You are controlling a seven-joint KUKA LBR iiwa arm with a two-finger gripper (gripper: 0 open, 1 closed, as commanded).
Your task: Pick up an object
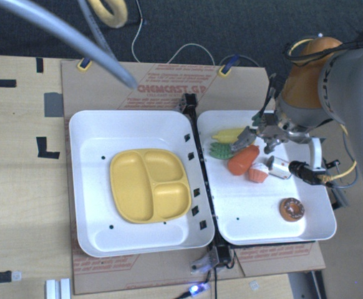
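Observation:
My gripper (256, 144) hangs over the far part of the right bin (312, 229), open, with its fingers spread above the upper end of an orange-red carrot (241, 161). Nothing is held between the fingers. Just left of the gripper lie a yellow piece (227, 134) and a green piece (218, 149). A small red-and-white piece (257, 175) lies against the carrot's lower right side. Near the bin's front right corner sits a brown doughnut (291, 208).
The left bin (88, 229) holds a yellow divided plate (149, 184). A black divider (197, 167) runs between the bins. The arm's orange band (303, 80) and grey body stand over the right bin's far right edge.

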